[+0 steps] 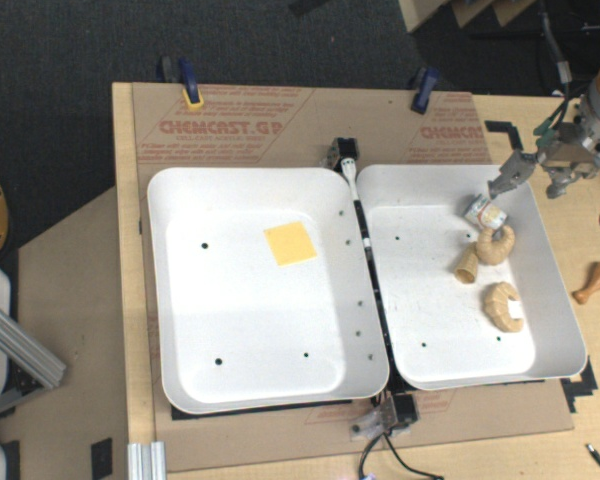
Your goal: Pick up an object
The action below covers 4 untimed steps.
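My gripper (532,183) hangs over the back right corner of the right bin (420,353). It is open, with nothing between its fingers; one finger (508,175) slants down to the left. Just below that fingertip a small white and grey object (483,211) lies on the bin floor. Close in front of it sit a tan curved piece (496,245) and a small tan cone (466,266). Another tan lump with a white patch (503,306) lies nearer the front. A flat yellow square (290,243) rests in the left bin (180,368).
The two bins meet along a dark ridge (368,268) in the middle. Blue clamps (189,80) (424,88) hold the cardboard sheet at the back. A tan object (590,286) lies outside the right bin on the right.
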{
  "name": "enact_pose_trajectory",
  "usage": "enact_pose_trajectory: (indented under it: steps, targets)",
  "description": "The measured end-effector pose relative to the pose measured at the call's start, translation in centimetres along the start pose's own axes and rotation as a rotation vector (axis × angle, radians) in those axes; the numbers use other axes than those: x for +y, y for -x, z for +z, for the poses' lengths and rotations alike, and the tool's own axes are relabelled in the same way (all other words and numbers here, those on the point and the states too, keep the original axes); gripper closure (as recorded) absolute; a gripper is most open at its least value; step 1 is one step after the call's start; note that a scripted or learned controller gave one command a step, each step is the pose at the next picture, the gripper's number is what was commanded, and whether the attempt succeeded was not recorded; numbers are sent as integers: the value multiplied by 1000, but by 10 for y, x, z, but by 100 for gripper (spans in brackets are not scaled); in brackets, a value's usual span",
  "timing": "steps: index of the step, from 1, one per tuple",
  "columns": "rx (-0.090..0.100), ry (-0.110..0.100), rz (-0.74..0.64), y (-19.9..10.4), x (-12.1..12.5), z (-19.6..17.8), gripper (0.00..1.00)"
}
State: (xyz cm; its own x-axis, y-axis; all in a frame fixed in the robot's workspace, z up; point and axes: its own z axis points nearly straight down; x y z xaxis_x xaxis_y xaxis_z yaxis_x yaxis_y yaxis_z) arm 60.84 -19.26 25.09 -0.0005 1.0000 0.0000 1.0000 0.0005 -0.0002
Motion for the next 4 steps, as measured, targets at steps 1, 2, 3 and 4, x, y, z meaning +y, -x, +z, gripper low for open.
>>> enact_pose_trajectory:
  steps: [1,2,3,4]
  targets:
    - [-1,4,-1,0,1,-11,100]
    - [-2,0,3,33,-3,3,100]
    - [-10,22,-1,32,-10,-252,100]
    - [5,-9,-7,-30,26,-140,100]
